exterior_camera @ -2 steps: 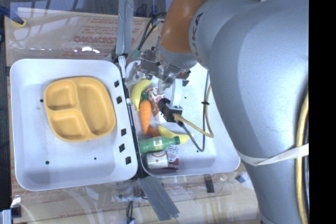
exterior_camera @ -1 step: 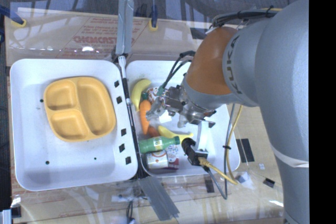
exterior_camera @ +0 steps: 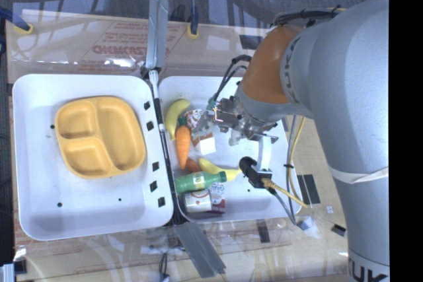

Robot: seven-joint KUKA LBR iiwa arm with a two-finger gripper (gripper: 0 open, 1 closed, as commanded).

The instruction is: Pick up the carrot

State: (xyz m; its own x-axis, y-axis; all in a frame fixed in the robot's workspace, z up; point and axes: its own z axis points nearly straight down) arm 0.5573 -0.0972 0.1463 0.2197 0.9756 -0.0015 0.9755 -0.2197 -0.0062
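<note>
Red print on the cardboard sheet (exterior_camera: 99,43) is too faint to read.

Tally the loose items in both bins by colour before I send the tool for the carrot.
Yellow: 3, the divided plate in the left bin, a banana and a second banana
Orange: 1, the carrot
Green: 1, the bottle
Mixed label: 1, the can
Total: 6; items under the tool are hidden.

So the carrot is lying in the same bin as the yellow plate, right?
No. The camera view shows the carrot in the right bin, beside a banana and a green bottle. The yellow plate is in the left bin.
</note>
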